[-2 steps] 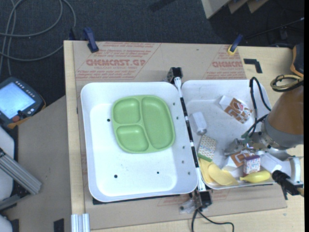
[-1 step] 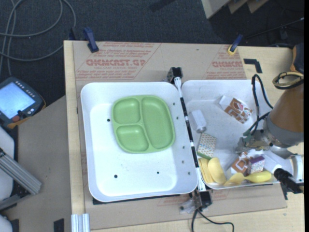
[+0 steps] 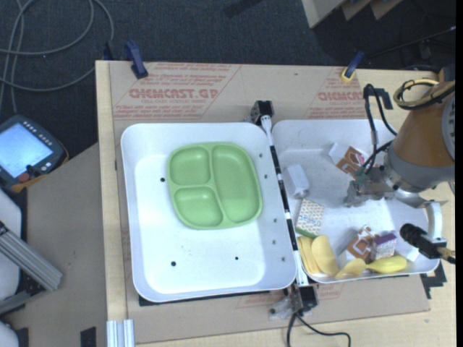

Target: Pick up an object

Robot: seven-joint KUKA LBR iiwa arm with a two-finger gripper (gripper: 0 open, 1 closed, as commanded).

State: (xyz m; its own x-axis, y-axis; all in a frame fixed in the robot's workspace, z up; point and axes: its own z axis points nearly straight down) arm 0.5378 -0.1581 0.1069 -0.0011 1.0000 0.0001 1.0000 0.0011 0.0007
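Note:
My gripper (image 3: 359, 193) hangs low over the middle of the right bin (image 3: 318, 137), on the grey arm with its orange band that reaches in from the right. Around it lie a brown and white packet (image 3: 349, 157) just behind, a small grey-white block (image 3: 296, 180) to its left, and a speckled pale packet (image 3: 311, 212) toward the front left. At the bin's front edge sit yellow banana-like pieces (image 3: 323, 255), another yellow piece (image 3: 388, 265) and a brown, white and purple wrapper (image 3: 372, 243). I see nothing held at the gripper's tip.
The left bin (image 3: 145, 215) holds a green divided plate (image 3: 215, 184). A black bar (image 3: 278, 186) runs between the two bins. Blue clamps (image 3: 135, 58) grip the bench's far edge, and cables lie on the floor at the left.

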